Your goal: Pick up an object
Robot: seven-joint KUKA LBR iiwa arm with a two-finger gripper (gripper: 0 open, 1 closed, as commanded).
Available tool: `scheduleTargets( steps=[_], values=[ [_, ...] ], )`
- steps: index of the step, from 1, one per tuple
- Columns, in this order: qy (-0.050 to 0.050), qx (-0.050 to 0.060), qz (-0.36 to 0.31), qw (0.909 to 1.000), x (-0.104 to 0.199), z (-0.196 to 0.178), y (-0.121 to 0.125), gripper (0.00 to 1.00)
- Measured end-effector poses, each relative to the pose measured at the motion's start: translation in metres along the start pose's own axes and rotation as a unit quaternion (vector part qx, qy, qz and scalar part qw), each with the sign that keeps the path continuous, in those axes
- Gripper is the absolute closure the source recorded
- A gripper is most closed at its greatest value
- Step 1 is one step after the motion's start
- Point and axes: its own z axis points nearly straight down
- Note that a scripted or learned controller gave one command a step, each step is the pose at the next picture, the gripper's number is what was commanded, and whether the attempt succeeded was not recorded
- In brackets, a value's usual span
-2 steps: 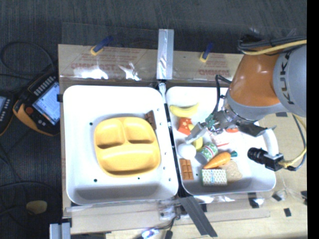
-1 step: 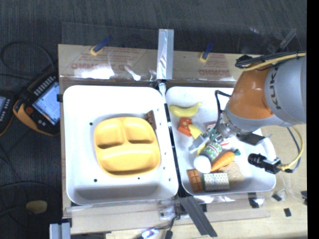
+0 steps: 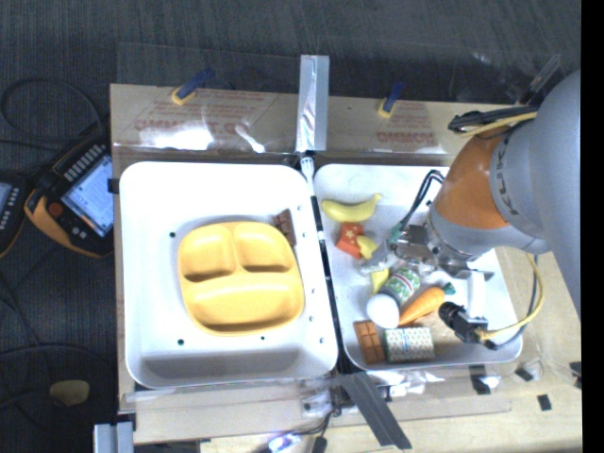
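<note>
Two shallow white bins sit side by side on the desk, and the toys for picking lie crowded in the right bin. At its 11 o'clock a yellow banana lies curved, and just below it a small red and orange piece touches a little yellow piece. Near the middle stands a small can with a green and white label; the print on it is too small to read. An orange carrot lies slanted just beside the can at its 4 o'clock, and a white egg-like ball rests at the can's 7 o'clock. Along the bin's 6 o'clock edge a brown block lies touching a short cylinder with a pale patterned wrap, whose marks cannot be read either. The left bin holds a yellow divided tray with a small brown item at its 1 o'clock corner. The grey arm with its orange band reaches in from 3 o'clock, and the hand hangs low over the can and the yellow piece; whether it is released or clenched cannot be told, and nothing is seen between its fingers. Faint reddish printing on the clear sheet at the desk's 12 o'clock edge is illegible.
</note>
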Motion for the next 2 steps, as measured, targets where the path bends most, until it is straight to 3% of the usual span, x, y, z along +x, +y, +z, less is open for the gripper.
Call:
scheduleTargets(
  steps=[1,2],
  values=[
    [0.000,-0.001,0.000,1.0000,0.000,-0.010,0.001,1.00],
    [-0.002,0.005,-0.096,0.9954,0.049,-0.106,0.036,1.00]
  ],
)
